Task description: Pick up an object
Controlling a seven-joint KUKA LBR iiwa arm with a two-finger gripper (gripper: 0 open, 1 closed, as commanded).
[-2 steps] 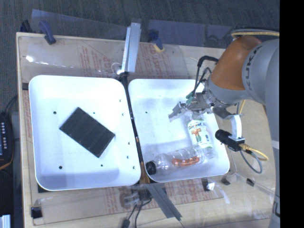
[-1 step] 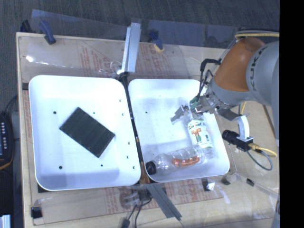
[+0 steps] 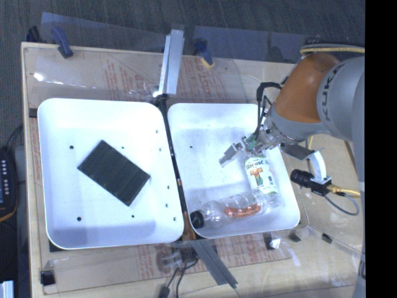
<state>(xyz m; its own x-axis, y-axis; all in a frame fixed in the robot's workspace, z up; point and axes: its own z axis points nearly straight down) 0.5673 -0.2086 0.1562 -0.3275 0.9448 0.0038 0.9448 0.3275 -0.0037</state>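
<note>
In the right bin (image 3: pixel 198 129), my gripper (image 3: pixel 236 151) hangs low over the middle, coming in from the right. Just below and right of it lies a small white bottle (image 3: pixel 260 174) with a green and orange label, its top end close to the gripper. I see nothing held in the gripper. A clear plastic bottle (image 3: pixel 236 207) with a black cap lies on its side along the bin's near wall, with something orange inside it. A flat black rectangular pad (image 3: pixel 114 172) lies at a slant in the middle of the left bin (image 3: pixel 56 123).
The arm's orange band and grey wrist (image 3: pixel 310 101) cover the right bin's far right corner. A raised divider (image 3: pixel 173 166) runs between the two bins. A metal bar (image 3: pixel 170 61) stands behind them, with blue clamps on the bench's far edge.
</note>
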